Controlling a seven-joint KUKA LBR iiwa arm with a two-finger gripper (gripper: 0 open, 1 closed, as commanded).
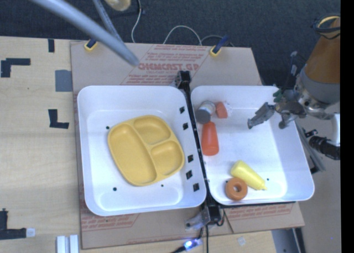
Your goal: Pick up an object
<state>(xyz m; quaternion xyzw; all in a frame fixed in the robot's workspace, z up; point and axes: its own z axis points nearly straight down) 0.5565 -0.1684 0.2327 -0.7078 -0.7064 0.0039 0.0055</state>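
We are looking first at the left of the frame, where the left bin (88,136) is carrying a yellow divided plate (146,148) lying flat near its middle, untouched. Moving right across the black divider, the right bin (285,158) is holding the candidates: a grey-capped piece (205,112) and a small orange block (221,110) near its upper left corner, an orange bottle-like object (209,138) just below them against the divider, and a yellow wedge (248,175) touching an orange ring (237,189) near the lower edge. All of these are resting on the bin floor, so we are judging that the pick is not yet done and that approach, closing and lifting are all left. At the right of the frame the claw (269,115) is hovering over the upper right part of that bin, apart from every object and carrying nothing; we are unable to tell whether it is wide or narrow, since the dark parts are blurring together. The arm (323,72) is being cut off by the right edge, and the grey-capped piece is too small for us to identify. The desk (33,136) is running out of frame at the left.
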